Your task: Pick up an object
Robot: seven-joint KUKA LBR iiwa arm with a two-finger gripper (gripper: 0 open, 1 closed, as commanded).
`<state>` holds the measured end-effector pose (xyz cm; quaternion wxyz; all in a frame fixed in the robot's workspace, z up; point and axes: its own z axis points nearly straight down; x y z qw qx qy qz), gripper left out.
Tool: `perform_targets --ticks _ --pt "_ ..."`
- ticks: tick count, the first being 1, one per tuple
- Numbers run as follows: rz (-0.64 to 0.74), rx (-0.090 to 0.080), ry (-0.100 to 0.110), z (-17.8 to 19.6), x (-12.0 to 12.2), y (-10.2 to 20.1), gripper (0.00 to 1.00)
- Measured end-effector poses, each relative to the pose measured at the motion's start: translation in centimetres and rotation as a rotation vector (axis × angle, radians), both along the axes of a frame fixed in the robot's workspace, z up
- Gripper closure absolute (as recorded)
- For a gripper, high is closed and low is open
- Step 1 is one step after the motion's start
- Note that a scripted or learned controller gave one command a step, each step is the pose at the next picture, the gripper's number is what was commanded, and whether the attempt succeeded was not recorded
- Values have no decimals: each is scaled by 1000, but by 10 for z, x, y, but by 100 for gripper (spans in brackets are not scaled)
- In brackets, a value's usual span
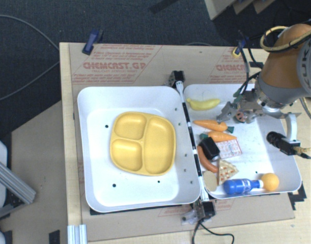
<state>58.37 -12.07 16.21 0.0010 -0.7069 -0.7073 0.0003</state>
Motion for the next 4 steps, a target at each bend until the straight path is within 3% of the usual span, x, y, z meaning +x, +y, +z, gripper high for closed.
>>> perform_targets --ticks 1,2,3,4 --pt "-1 -2 -1 -79 52 -39 0" --pt "0 -3 -4 -77 83 -72 0" --pt "2 -5 -8 -66 84 -72 100" --pt "1 0 -2 23 14 39 100"
